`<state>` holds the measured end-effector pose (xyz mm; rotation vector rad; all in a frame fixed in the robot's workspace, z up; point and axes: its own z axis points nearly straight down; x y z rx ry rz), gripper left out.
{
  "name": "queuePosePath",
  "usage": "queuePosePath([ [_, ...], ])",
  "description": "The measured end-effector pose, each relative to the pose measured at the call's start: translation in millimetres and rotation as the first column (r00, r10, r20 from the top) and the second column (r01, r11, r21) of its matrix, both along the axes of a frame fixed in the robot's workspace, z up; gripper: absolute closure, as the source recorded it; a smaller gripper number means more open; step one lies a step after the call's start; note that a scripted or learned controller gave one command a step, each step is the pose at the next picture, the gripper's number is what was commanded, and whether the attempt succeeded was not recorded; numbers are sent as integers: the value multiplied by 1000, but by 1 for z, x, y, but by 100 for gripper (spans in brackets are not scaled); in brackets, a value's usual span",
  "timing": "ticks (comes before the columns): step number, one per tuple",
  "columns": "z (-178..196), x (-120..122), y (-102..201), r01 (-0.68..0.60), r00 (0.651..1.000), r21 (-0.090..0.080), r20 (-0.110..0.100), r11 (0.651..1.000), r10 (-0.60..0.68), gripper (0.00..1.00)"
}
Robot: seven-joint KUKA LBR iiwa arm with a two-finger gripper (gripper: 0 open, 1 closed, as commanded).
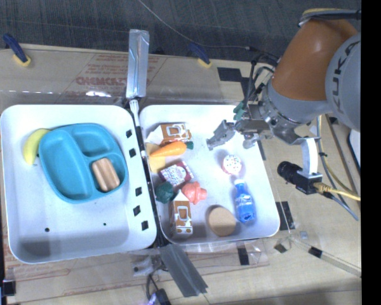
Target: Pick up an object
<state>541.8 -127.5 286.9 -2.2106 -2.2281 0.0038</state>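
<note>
1. Left bin [16,234], left half of frame: banana [30,146] lies against the upper-left wall, touching the blue divided plate [70,157]. A tan bread roll [105,174] sits in the plate's lower-right compartment. Roll looks soft and light; an easy squeeze across its short width.
2. Right bin [206,114], centre of frame, holds the crowd. Along its left side, top to bottom: small printed carton [174,132], orange carrot [167,150], patterned packet [175,172], dark green piece [164,192], red-pink toy [194,192], second carton [181,216]. These touch or overlap; hard to get fingers around one alone.
3. Bottom middle of the same bin: brown round disc [221,221], flat, probably rigid, low profile, so awkward to pinch.
4. Just right of it: blue bottle [244,203], lying down, likely smooth and apt to roll; take it across the body.
5. Above the bottle: pink sprinkled donut [232,164], standing apart. Light, likely rigid plastic; grip across its diameter. Best candidate by my reading.
6. Gripper [221,135], upper right of the bin: fingers spread, nothing between them, poised above and just left of the donut.
</note>
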Motion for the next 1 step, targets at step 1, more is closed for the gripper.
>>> queuePosePath([
  [1,-93,53,29,-101,995,2,-9,995,101,0],
])
